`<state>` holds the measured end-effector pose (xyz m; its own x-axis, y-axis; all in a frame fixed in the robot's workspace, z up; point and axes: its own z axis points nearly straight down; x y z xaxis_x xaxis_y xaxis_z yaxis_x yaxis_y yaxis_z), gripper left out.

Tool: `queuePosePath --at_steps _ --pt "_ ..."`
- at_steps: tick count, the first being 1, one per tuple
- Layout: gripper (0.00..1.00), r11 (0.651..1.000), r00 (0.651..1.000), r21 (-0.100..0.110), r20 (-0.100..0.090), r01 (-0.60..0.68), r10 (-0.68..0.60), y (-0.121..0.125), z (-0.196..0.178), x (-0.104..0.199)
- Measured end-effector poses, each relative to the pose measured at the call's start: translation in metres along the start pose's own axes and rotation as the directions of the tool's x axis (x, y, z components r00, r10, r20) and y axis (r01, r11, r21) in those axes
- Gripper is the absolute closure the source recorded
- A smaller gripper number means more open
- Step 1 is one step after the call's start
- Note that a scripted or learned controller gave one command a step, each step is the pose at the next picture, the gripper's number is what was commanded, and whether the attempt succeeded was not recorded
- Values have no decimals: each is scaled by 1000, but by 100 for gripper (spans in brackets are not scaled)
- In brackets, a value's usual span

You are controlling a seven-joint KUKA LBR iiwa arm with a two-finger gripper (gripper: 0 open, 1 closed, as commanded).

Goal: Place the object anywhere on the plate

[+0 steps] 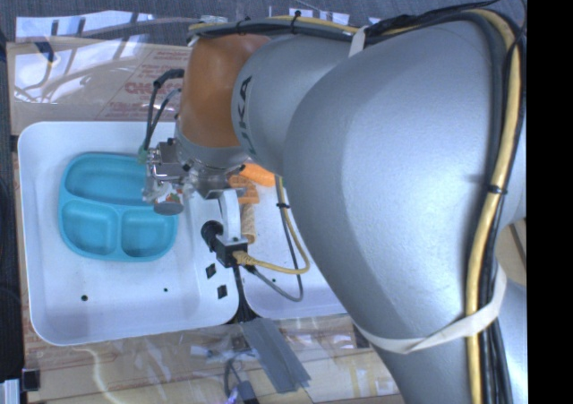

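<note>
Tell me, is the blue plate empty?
Empty, as far as it shows: the plate has bare blue compartments. The arm hides its right edge.

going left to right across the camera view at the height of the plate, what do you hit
left bin's rim → blue plate → gripper assembly → orange object → grey arm

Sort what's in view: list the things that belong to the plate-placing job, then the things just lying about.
Belongs to the job:
blue divided plate in the left bin
gripper at the plate's right edge
orange object behind the arm, mostly hidden

Just lying about:
cardboard sheet behind the bins
grey clamp-like piece at the front edge
</note>
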<state>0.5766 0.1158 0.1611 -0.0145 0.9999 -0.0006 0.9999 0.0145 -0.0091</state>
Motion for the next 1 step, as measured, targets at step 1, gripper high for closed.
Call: queuePosePath --at_steps 1 --pt "0 1000 1000 -2 1 -3 3 1 -1 -2"
